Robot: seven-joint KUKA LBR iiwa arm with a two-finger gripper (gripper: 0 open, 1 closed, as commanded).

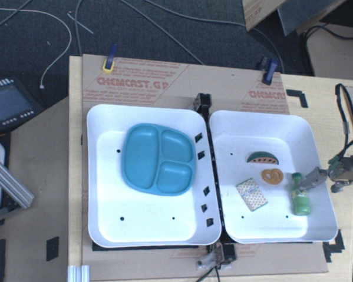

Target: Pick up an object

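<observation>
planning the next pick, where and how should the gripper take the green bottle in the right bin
Probably across the wider lower body of the green bottle, coming straight down from above. It lies flat on the floor of the right bin, long axis running up and down the view, so fingers would close across its narrow width. The bin's right wall sits close, and the gripper is already at its cap end.

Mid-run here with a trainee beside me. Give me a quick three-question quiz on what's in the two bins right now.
1. True or false: the blue divided plate lies in the right bin.
2. Which item is nearest the gripper? A) watermelon slice B) green bottle C) checkered packet
3. What lies between the watermelon slice and the packet?

Key: 1 false, it lies in the left bin; 2 B; 3 the pretzel.
</observation>
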